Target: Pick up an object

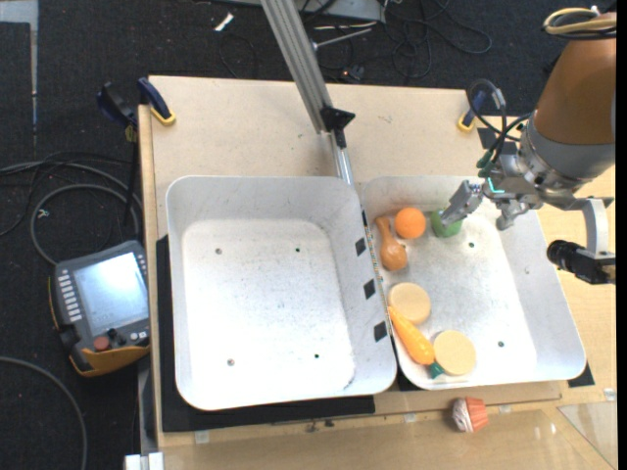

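Observation:
Several objects lie in the right bin [534, 292]: an orange ball [410, 223], a brown-orange bulb shape [393, 253], a cream disc [409, 302], a carrot [412, 338], a second cream disc [455, 352] and a small green object [448, 227] near the back. My gripper [483, 210] hangs over the bin's back right part, open, with its fingers spread and nothing between them. Its left finger [458, 204] sits just above and right of the green object.
The left bin [186, 262] adjoins the right one. A slanted metal pole [299, 57] ends at the bins' back seam. A red-pink object [469, 415] lies on the bench in front of the right bin. A teach pendant [103, 306] rests at far left.

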{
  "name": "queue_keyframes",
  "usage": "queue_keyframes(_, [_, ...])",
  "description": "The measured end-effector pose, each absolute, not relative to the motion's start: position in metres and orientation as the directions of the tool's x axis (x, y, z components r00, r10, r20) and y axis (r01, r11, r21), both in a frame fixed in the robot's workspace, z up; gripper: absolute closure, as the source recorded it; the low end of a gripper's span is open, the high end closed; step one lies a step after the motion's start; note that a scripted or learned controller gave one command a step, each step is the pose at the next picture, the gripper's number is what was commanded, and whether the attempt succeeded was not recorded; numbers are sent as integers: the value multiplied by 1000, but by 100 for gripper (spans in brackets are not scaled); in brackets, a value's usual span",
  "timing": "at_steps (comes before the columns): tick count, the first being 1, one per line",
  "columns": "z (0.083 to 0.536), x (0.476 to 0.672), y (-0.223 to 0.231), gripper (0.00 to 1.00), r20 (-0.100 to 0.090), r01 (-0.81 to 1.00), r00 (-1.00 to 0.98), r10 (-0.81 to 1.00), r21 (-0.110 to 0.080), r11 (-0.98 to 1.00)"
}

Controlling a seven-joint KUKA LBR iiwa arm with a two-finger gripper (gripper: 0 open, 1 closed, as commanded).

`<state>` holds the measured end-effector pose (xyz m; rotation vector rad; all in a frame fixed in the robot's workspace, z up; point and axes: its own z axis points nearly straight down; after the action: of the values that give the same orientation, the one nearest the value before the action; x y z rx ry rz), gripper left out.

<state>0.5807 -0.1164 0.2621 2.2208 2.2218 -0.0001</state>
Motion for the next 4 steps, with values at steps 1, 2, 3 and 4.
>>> queue_keyframes(1, [199, 584, -113, 0, 1, 1000, 0, 1000, -6, 0])
queue_keyframes(2, [152, 591, -110, 0, 0, 1000, 0, 1000, -5, 0])
queue_keyframes(3, [98, 590, -110, 0, 1, 1000, 1, 1000, -5, -1])
queue_keyframes(4, [111, 592, -110, 100, 0, 1000, 2, 1000, 1, -2])
